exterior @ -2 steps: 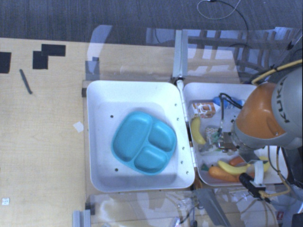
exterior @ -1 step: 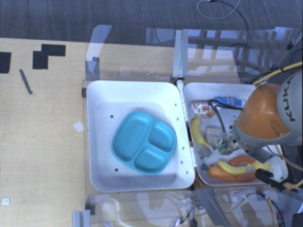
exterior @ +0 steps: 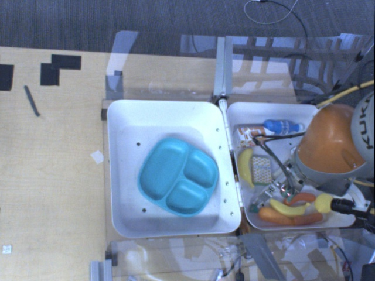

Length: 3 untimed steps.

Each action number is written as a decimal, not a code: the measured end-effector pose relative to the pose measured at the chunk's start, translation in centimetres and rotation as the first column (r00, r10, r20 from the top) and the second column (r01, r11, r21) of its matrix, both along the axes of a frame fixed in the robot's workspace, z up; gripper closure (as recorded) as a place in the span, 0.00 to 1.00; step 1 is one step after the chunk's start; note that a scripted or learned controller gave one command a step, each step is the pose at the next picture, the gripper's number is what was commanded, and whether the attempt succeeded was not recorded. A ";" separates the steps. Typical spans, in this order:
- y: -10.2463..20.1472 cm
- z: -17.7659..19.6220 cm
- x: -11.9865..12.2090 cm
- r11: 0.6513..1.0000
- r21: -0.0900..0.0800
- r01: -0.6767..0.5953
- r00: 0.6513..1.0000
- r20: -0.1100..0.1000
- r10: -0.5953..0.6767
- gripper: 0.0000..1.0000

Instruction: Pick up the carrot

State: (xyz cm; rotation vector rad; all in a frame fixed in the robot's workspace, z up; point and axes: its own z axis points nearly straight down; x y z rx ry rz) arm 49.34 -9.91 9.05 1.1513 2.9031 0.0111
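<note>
Well, the carrot [exterior: 291, 218] lies along the near wall of the right bin [exterior: 304, 109], a long orange piece with a yellow banana [exterior: 296, 208] resting on or right against its upper side and something red [exterior: 302, 198] just behind that. It looks like a toy vegetable, so I would judge it light, stiff and rather smooth, apt to roll or slip under a poor pinch. The best hold seems to be across its width near the left end, where the banana covers it least. The gripper [exterior: 280, 190] hangs just above the pile, close beside the banana's left tip; whether the claw is apart or together I cannot tell from here.

The bin floor is white, hard and crowded: a sponge-like pad [exterior: 261, 170], a small bottle [exterior: 282, 126] by the far wall. The left bin [exterior: 126, 174] holds a blue divided plate [exterior: 179, 176]. Beyond lie a pale wooden bench [exterior: 53, 180] and dark carpet [exterior: 117, 4].
</note>
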 end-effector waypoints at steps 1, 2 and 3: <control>-0.1 0.0 0.1 0.962 -0.006 -0.275 0.962 0.000 0.275 0.00; -0.1 1.2 0.3 0.962 -0.005 -0.271 0.962 0.005 0.271 1.00; 1.3 0.1 -0.2 1.000 -0.005 -0.006 1.000 -0.003 0.006 1.00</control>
